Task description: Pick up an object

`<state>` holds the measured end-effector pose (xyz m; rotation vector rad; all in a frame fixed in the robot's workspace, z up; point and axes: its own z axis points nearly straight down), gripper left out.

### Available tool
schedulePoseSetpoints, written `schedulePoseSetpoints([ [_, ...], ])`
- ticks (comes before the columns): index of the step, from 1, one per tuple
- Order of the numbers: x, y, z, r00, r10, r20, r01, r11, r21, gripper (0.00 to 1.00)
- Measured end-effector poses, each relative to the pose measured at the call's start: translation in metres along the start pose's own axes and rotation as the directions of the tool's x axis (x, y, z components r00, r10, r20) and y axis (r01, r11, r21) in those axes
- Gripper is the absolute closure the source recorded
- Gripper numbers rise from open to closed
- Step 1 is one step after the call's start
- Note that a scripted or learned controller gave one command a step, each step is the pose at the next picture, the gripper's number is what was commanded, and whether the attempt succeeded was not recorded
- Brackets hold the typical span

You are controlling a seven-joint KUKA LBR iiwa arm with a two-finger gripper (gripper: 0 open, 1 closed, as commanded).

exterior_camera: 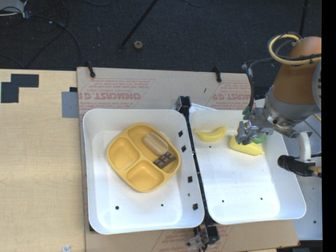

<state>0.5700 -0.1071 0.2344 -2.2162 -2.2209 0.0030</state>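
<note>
My gripper [247, 135] hangs low over the far part of the right bin [252, 193], right at a yellow object with a green part [251, 148]. Its dark fingers reach down to the top of that object. A yellow banana [210, 135] lies to the left of it, near the bin's far left corner. In the left bin [100, 203] sits a yellow divided plate [123, 156] holding a tan bread roll [154, 142] and a brown chocolate piece [164, 160].
A black divider [192, 167] runs between the two bins. The arm's grey body and orange band [296, 83] loom over the right bin's far right corner. A black cable end [294, 164] juts in at the right rim.
</note>
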Motion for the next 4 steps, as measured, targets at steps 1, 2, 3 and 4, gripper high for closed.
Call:
schedulePoseSetpoints([
  [1, 0.060, -0.013, 0.008, 1.000, -0.002, -0.001, 0.002, 1.000, 0.001, 1.00],
  [2, 0.107, -0.019, 0.002, 1.000, 0.000, 0.000, 0.000, 1.000, 0.001, 1.00],
  [3, 0.157, -0.023, 0.007, 1.000, -0.002, 0.000, 0.002, 1.000, 0.000, 1.00],
  [4, 0.207, -0.034, -0.001, 1.000, -0.002, 0.001, 0.002, 1.000, -0.001, 1.00],
])
